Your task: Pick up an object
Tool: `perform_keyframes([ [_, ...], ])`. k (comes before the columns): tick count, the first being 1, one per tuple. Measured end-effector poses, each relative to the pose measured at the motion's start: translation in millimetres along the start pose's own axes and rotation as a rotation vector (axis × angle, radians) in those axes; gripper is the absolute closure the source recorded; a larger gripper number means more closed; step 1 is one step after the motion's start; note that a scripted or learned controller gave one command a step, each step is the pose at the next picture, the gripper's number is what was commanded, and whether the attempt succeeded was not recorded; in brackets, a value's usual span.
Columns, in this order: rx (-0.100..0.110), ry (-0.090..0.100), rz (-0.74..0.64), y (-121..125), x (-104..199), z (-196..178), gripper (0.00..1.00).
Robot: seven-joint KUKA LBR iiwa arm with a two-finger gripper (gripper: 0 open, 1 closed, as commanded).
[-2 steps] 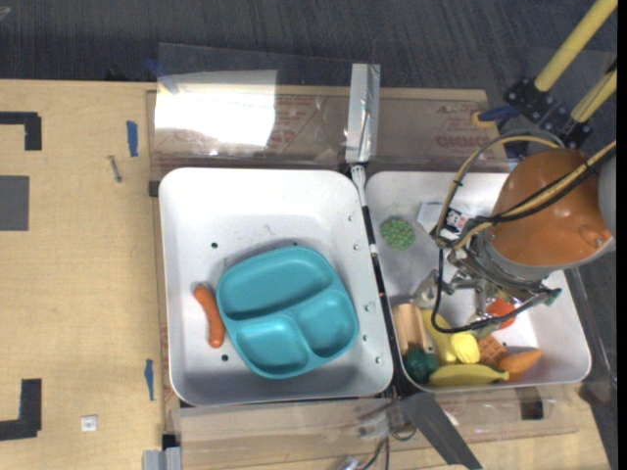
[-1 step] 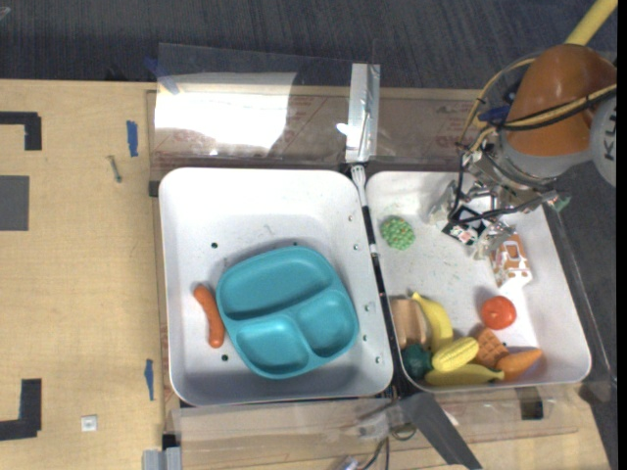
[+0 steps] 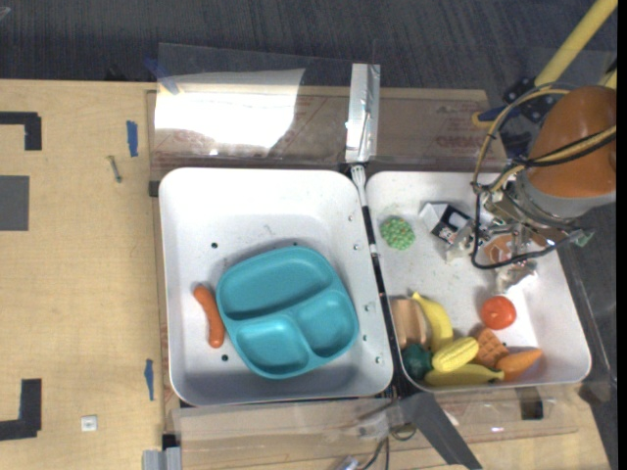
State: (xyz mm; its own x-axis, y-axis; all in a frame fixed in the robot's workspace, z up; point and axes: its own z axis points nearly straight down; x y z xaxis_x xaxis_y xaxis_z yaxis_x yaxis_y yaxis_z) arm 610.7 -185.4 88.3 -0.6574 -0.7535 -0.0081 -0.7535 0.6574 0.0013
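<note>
jaws (image 3: 505, 253) over right bin (image 3: 578, 360) | tomato (image 3: 498, 312) just below | opening: cannot tell, probably hidden

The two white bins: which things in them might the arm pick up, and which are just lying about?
Could be picked up, right bin: green ball, tomato, banana, corn, near the gripper.

Lying about, left bin: teal tray, orange sausage.

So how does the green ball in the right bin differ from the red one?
The green ball is bumpy and dull; the red ball is smooth and glossy. The green ball lies alone near the divider, while the red ball sits just above the toy food pile. Both are round, similar in size, and lie loose.
</note>
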Motion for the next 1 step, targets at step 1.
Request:
perform_keyframes([
  [1,0.009,0.0,-0.026,37.4,3.8,-0.6,0.0],
])
